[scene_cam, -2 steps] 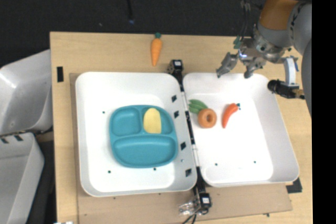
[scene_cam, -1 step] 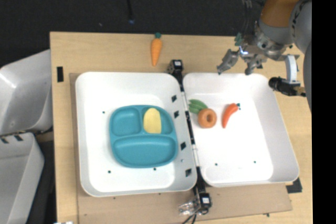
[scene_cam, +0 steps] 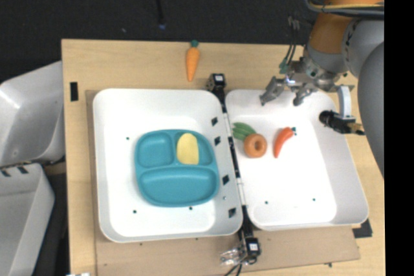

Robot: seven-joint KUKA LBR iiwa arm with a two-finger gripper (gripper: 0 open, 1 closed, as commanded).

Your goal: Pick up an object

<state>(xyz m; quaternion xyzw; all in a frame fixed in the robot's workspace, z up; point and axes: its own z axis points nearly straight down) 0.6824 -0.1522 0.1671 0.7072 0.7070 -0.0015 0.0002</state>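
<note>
Here we are at the approach stage: the gripper [scene_cam: 287, 95] hangs over the far edge of the right bin [scene_cam: 323, 197], its two fingers spread apart with nothing between them. No pick made yet.

Candidates are lined up in that right bin. Taking the bin's middle as the clock's centre, the small orange-red carrot [scene_cam: 283, 141] lies at about eleven o'clock, the orange ring-shaped piece [scene_cam: 255, 145] sits at about ten, and the green vegetable [scene_cam: 242, 130] is touching the ring's upper left, hard by the divider. From the gripper, the small carrot lies at six o'clock and looks the closest target, as I read it.

Next move, I reckon: travel toward six o'clock, line the open fingers across the carrot's narrow body, descend, close. The ring and green piece are crowded together, a trickier grab.

Elsewhere, the left bin [scene_cam: 116, 216] carries a blue divided plate [scene_cam: 162, 184] with a yellow piece [scene_cam: 187, 148] in one compartment, and another carrot [scene_cam: 192, 61] lies on the bench [scene_cam: 129, 61] beyond the bins.

No brand, label or readable writing anywhere.
</note>
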